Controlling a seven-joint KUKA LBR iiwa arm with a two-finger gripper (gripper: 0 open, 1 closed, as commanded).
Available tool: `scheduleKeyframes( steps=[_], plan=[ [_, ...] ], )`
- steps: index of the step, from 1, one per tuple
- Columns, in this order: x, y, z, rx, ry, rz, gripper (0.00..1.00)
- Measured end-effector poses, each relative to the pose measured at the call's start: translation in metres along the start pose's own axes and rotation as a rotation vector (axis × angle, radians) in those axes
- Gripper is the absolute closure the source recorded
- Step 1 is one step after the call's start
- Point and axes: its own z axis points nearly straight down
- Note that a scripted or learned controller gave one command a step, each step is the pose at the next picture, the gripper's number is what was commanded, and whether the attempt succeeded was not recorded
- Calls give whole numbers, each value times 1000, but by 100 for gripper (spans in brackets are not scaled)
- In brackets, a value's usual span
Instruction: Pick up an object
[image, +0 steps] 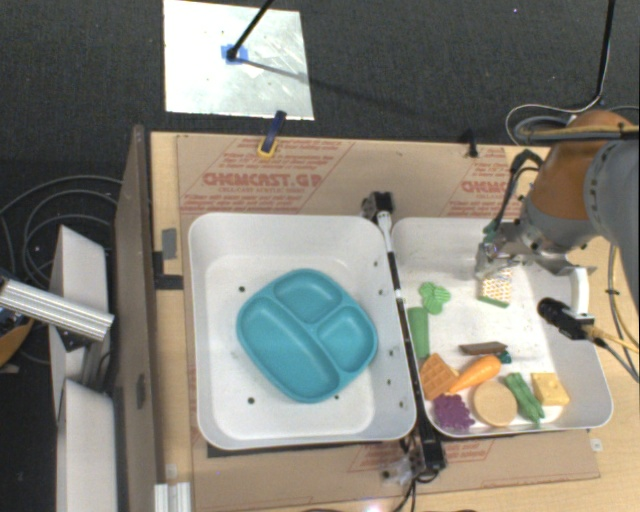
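Overhead, arm bent down, end effector (493, 268) seemingly clenched around checkered block (495, 290).

Brown board-covered bench (300, 170), two white bins (290, 240) side by side on it

You see a small pale block with green and orange speckles (494, 289), tilted, just under the gripper (492, 268), above the right bin (600, 395).
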Motion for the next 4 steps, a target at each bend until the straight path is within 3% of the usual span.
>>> scheduleKeyframes(
  steps=[1, 2, 3, 4],
  plan=[
    [3, -7, -108, 12, 2, 4, 100],
    [4, -8, -102, 19, 3, 5, 0],
    [-18, -15, 1, 22, 4, 8, 0],
    [-25, -25, 19, 20, 3, 7, 0]
  ],
)
